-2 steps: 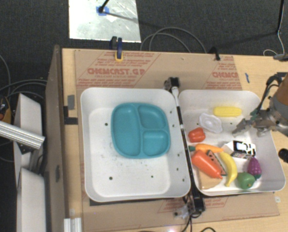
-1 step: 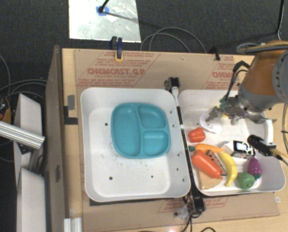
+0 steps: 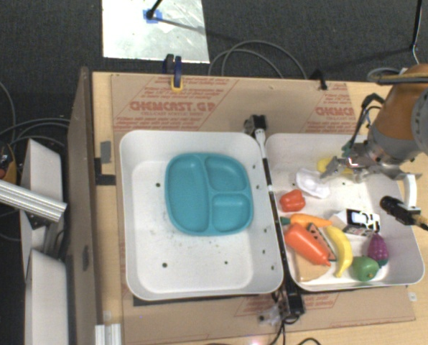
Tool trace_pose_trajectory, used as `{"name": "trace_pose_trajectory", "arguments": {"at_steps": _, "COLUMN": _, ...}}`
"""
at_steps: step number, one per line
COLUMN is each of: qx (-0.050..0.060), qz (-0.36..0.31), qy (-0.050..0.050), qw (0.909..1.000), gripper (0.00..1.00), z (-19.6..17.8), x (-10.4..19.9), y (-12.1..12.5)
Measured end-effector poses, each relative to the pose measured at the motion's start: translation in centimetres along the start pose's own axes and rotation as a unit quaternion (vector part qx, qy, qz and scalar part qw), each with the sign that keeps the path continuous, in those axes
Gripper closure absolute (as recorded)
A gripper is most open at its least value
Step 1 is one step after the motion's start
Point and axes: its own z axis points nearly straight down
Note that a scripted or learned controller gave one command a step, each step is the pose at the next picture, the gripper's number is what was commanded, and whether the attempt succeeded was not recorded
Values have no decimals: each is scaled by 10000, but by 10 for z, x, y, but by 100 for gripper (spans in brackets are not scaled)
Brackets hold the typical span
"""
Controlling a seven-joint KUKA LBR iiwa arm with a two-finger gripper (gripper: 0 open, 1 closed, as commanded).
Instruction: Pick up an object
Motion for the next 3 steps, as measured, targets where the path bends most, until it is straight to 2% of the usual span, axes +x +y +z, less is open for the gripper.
{"name": "trace_pose_trajectory", "arguments": {"at_steps": 1, "qx": 118, "qz": -14, "qy": 15, "qw": 9999, "gripper": 0, "z": 1, "x": 43, "y": 31}}
{"name": "trace_pose_trajectory", "arguments": {"at_steps": 2, "qx": 131, "qz": 17, "qy": 41, "qw": 9999, "gripper": 0, "z": 1, "x": 15, "y": 32}}
{"name": "trace_pose_trajectory", "arguments": {"at_steps": 3, "qx": -65, "qz": -9, "qy": -14, "qw": 10000, "gripper": 0, "z": -115, "x": -5, "y": 24}}
